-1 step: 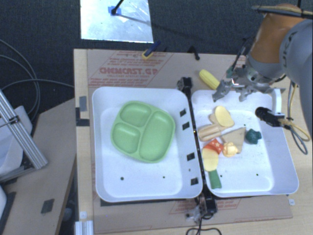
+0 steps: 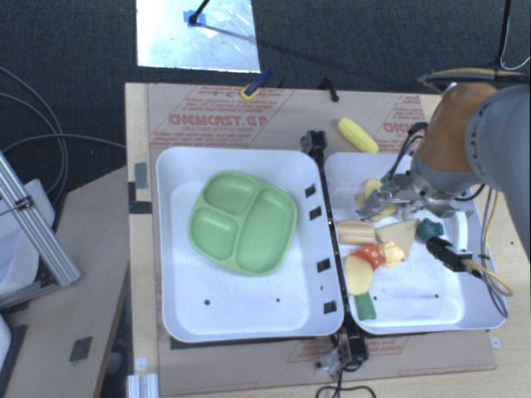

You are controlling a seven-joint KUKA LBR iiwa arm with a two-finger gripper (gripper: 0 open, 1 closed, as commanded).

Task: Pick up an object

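1. Pincer (image 2: 383, 191) of mine hangs low over the right bin (image 2: 465, 309), near its back-left corner, just above a pale yellow piece (image 2: 369, 198); whether it is open or closed I cannot tell.
2. That piece lies by the bin's left wall, toward the back edge. Too little of it shows to name its long axis.
3. Just in front lies a peach stick (image 2: 357, 234), long axis crosswise, one end at the left wall, the other pointing to the right wall.
4. Further front sit a red piece (image 2: 366, 257) and a yellow one (image 2: 358, 278), touching.
5. To do this well, I judge I should close across a short width, come straight down, and keep off the crowded neighbours and the wall.
6. Left bin (image 2: 191, 317) carries a green tray (image 2: 243, 222).
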